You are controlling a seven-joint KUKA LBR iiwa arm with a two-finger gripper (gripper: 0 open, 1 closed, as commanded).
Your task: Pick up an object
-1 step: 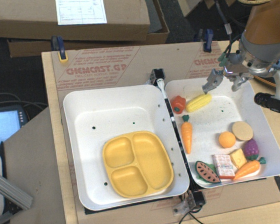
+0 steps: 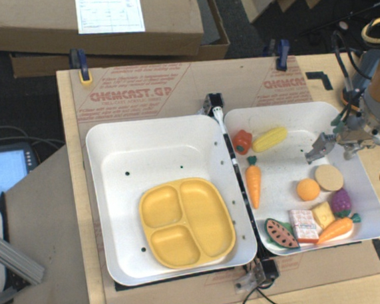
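Observation:
The right bin (image 2: 267, 117) holds several toy foods. A red pepper (image 2: 242, 141) and a yellow corn cob (image 2: 270, 139) lie at its back. A carrot (image 2: 253, 183) lies along the left wall. An orange (image 2: 307, 189), a round beige piece (image 2: 329, 177) and purple grapes (image 2: 340, 201) sit toward the right. A watermelon slice (image 2: 281, 233), a small box (image 2: 304, 225), a cheese wedge (image 2: 323, 215) and a second carrot (image 2: 334, 230) crowd the front. My gripper (image 2: 329, 154) hangs open just behind the beige piece, with nothing between its fingers.
The left bin (image 2: 109, 149) holds a yellow divided plate (image 2: 187, 222). A black strip (image 2: 235, 170) marks where the two bins meet. The arm's grey wrist (image 2: 376, 106) comes in over the right bin's right rim.

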